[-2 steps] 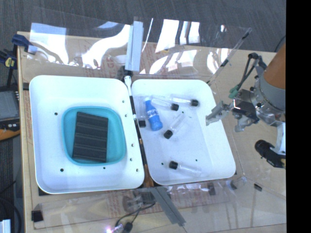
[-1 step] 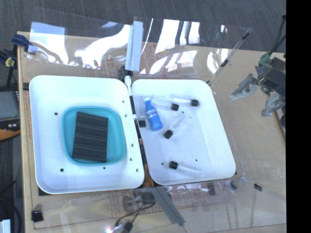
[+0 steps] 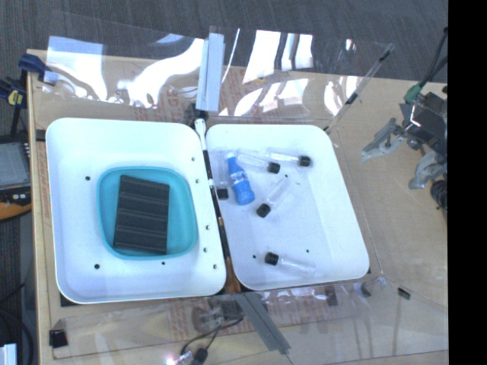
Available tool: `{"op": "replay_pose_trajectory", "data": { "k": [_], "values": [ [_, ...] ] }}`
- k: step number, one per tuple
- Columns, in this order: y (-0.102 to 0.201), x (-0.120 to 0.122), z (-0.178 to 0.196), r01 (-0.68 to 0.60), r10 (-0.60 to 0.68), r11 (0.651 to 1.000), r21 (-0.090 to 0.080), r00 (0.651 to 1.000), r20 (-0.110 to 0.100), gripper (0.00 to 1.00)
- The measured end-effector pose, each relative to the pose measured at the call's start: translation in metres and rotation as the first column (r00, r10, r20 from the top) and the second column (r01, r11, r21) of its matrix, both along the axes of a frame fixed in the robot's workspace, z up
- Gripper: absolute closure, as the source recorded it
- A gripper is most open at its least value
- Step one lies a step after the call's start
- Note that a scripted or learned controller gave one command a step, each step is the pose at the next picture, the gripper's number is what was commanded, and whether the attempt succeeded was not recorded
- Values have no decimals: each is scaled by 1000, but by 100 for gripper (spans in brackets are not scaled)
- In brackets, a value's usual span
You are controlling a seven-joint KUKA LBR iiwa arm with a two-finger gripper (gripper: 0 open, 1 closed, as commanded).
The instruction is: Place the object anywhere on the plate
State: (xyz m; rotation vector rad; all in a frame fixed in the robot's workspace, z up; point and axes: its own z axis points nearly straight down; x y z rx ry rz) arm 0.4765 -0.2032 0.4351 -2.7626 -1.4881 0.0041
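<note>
While the jaws sit at the frame's right edge over the surface, state unclear, the blue bottle lies in the right bin; the teal plate in the left bin holds a dark block.

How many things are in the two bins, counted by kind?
Clear vials with black caps: 4
Blue bottle: 1
Teal plate: 1
Dark ridged block on the plate: 1
Total: 7
</note>
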Motion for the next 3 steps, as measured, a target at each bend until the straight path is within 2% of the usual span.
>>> {"op": "replay_pose_trajectory", "data": {
  "k": [1, 2, 3],
  "values": [
    [10, 0, -98, 114, -114, 993, -1, 993, -2, 0],
    [6, 6, 8, 212, -212, 977, -2, 977, 3, 0],
    [-3, 1, 7, 324, -324, 946, -2, 946, 2, 0]
  ]
}}
